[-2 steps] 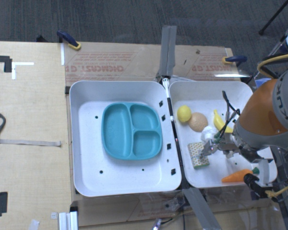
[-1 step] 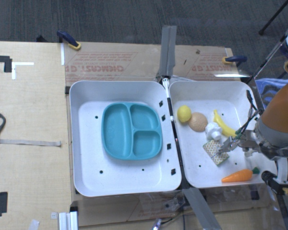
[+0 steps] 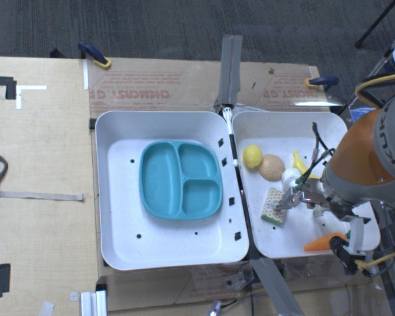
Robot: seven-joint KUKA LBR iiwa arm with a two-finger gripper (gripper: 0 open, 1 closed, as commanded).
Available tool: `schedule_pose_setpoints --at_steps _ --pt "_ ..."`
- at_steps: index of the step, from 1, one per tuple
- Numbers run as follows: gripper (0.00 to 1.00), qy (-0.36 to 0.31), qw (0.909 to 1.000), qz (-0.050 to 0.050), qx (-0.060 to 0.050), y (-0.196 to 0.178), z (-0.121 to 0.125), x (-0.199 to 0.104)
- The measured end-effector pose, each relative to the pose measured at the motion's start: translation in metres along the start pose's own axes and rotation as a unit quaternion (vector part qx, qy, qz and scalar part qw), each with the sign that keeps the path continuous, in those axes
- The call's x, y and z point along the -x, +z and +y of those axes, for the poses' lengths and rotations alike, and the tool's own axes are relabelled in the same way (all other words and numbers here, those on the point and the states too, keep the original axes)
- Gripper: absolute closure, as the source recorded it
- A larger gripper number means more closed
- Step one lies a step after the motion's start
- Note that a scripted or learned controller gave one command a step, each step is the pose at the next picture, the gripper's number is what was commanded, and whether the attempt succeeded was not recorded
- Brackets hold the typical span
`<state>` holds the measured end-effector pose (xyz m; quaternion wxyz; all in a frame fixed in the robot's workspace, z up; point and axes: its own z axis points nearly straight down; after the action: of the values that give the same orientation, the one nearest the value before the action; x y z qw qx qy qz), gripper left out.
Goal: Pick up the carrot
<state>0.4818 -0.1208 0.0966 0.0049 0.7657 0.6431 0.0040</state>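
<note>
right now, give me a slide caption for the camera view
Gripper over the sponge in the right bin; carrot lies nearer the front edge.

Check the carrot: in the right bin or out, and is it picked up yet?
In the bin, not picked up. The carrot lies on the floor of the right bin near its front edge, apart from the gripper.

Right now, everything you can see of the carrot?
The carrot is a small orange piece with a smooth, plastic-looking surface, probably a toy. It lies flat on the floor of the right bin, near that bin's near right corner, its long axis running roughly left to right with the narrow tip toward the left. Its right end is hidden behind the arm's hardware. The gripper sits up and to the left of it, over the sponge, apart from the carrot. Nothing else in the bin touches it.
</note>
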Motion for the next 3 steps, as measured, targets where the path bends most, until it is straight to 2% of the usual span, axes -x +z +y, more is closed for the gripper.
schedule_pose_setpoints --at_steps 1,2,3 --pt "0.00 0.002 1.0000 0.003 -0.002 0.000 0.016 0.090" --pt "1.00 0.000 1.0000 0.001 0.000 -0.009 0.019 0.090" --pt "1.00 -0.129 0.9917 -0.001 -0.005 -0.175 0.042 0.082"
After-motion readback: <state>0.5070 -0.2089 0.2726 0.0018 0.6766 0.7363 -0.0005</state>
